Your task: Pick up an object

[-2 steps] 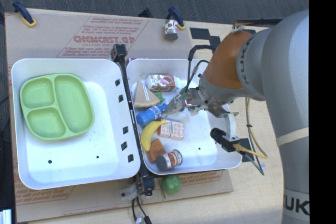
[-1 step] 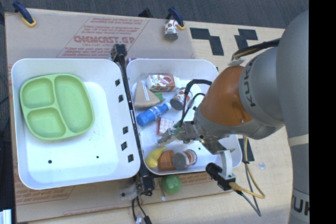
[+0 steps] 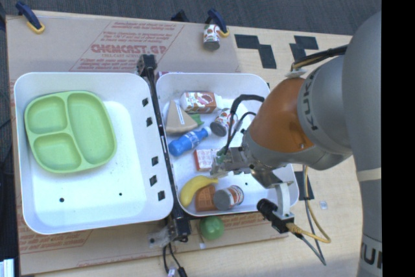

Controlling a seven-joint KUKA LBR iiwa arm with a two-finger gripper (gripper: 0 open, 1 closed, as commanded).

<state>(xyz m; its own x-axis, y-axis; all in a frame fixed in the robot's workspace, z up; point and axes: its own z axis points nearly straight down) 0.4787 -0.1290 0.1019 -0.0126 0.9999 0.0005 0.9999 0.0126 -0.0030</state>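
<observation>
In the camera view, you see the arm [image 3: 324, 113] reaching in from the right, its grey body and orange band bent over the right bin [image 3: 259, 84] so the wrist hangs above the bin's middle and lower right part. The claw [image 3: 224, 162] sits low over the clutter, near the centre of that bin, and you cannot tell from this angle whether it is apart or together, since the wrist housing hides most of it. Nothing can be seen between its tips. Just below and to the left of the claw lies a yellow banana [image 3: 193, 189], touching a brown can [image 3: 206, 199] that lies on its side, with a grey-lidded can [image 3: 228, 196] beside it. Left of the claw a blue bottle [image 3: 188, 141] lies tilted, and a small red-and-white packet [image 3: 204, 158] rests just beside the claw. Higher in the bin you see a tan wedge [image 3: 176, 117], a red-brown box [image 3: 198, 102] and a small can [image 3: 222, 122] near black cables. The left bin [image 3: 84, 204] holds a green divided tray [image 3: 70, 132] in its upper left part. A green ball [image 3: 211, 228] rests on the table [image 3: 45, 32] outside the bins, just below the right bin's lower edge.
</observation>
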